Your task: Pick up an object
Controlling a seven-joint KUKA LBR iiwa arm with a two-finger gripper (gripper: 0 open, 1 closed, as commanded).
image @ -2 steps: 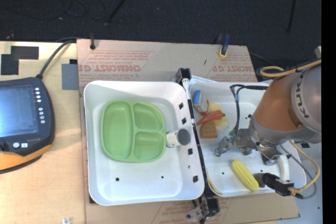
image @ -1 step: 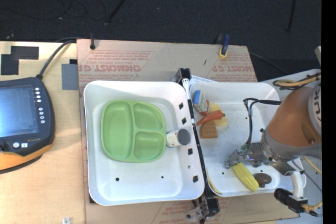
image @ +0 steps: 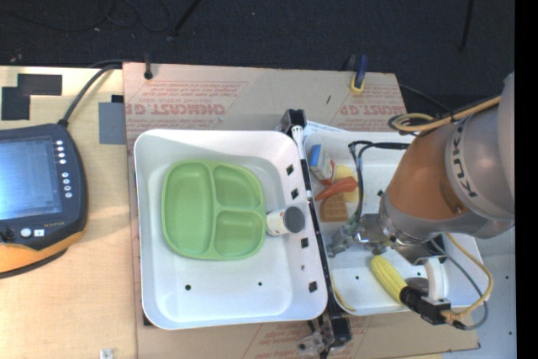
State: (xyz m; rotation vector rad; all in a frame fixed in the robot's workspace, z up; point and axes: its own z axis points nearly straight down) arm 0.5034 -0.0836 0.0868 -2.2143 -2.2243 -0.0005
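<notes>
My gripper (image: 346, 238) reaches down into the right bin (image: 361, 298), near its left wall, under the grey arm with its orange band (image: 424, 181). A yellow corn cob (image: 385, 275) lies just right of and below the gripper. Behind the gripper sit a brown block (image: 334, 209), an orange-red piece (image: 334, 187), a yellow piece (image: 345, 172) and a blue-and-white item (image: 315, 155). In the left bin (image: 218, 298) lie a green divided plate (image: 213, 208) and a small white cup (image: 286, 220) on its side at the plate's right edge.
A black divider rail (image: 307, 214) runs between the two bins. Cables (image: 471, 265) loop off the arm over the right bin's right side. A teach pendant (image: 38, 185) rests on the bench at far left. Cardboard (image: 252, 97) lies under the bins.
</notes>
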